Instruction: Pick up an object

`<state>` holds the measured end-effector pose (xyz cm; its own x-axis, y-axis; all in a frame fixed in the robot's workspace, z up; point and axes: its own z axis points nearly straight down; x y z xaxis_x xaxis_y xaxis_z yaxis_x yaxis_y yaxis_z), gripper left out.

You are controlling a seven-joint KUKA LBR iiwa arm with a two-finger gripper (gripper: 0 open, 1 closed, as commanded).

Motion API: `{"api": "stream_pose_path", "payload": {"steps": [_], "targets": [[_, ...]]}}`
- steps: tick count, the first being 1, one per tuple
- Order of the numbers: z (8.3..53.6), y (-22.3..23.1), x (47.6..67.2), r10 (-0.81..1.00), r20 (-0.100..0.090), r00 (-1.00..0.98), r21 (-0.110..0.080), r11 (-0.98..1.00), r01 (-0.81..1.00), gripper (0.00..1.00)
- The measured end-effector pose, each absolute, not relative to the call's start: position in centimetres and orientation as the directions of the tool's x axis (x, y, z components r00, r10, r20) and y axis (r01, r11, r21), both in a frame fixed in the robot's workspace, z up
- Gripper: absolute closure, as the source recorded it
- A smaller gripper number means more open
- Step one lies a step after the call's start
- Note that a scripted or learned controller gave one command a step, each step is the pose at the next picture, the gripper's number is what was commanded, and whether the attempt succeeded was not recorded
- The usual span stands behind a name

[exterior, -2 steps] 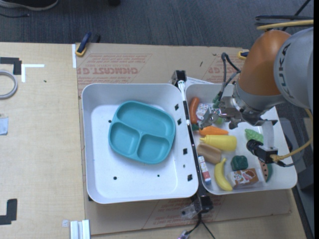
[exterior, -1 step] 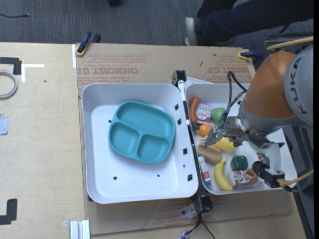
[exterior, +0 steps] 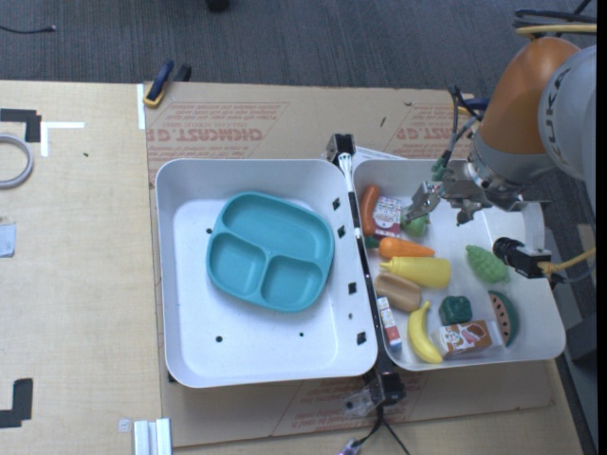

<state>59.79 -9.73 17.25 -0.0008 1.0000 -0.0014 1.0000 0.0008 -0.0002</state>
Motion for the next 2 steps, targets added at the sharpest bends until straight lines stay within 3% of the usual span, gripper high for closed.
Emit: {"api": "stream_pose_path", "payload": {"steps": [1,2], "targets": [[19.2,-4.1,53.2,1.0,0.0,-0.002,-0.002,0.002,1.0,0.0],[19.2,-3.6,47.7,1.0,0.0,0.004,-0.002,-0.004,1.0,0.0]]}}
